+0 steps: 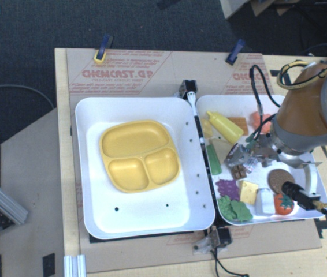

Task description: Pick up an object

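"CHEMCAST GP" printed red, repeated, on brown bench sheet (123, 73).

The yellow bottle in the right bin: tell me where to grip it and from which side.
Grip the yellow bottle across its wide middle, coming down from above. It lies on its side, slanting from upper left to lower right, so the fingers should straddle its narrow width, not its length. The green stick below and the bin's left wall crowd it, so stay centred.

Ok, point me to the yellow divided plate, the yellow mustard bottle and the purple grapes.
yellow divided plate (136, 138): camera view, left bin, on its large top compartment.
yellow mustard bottle (226, 127): camera view, right bin, on its body.
purple grapes (228, 187): camera view, right bin, on the middle of the bunch.
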You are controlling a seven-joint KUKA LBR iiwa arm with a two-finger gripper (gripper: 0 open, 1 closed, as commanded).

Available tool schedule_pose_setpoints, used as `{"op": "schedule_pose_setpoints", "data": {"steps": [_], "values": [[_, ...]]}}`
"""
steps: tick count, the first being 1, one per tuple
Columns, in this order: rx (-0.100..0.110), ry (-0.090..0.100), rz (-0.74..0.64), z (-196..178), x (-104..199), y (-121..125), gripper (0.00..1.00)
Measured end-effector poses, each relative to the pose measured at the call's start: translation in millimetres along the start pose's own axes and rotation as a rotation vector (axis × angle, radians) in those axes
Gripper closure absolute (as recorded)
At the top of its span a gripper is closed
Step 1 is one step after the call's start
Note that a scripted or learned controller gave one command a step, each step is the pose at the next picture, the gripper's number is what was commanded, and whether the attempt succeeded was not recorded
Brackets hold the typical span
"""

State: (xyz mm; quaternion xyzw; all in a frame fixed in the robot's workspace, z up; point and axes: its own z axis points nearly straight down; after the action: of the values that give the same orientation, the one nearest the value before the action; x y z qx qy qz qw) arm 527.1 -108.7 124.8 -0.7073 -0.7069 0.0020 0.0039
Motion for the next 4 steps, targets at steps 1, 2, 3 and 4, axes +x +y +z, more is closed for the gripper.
{"op": "schedule_pose_setpoints", "data": {"steps": [1,2,3,4], "values": [[-0.003,-0.001,0.000,42.7,0.7,-0.5,0.00],[-0.009,-0.003,0.002,29.9,-0.1,0.5,1.00],[-0.013,-0.004,-0.002,-13.6,5.2,1.9,1.00],[-0.015,-0.005,-0.002,-57.3,8.1,6.2,1.00]]}}
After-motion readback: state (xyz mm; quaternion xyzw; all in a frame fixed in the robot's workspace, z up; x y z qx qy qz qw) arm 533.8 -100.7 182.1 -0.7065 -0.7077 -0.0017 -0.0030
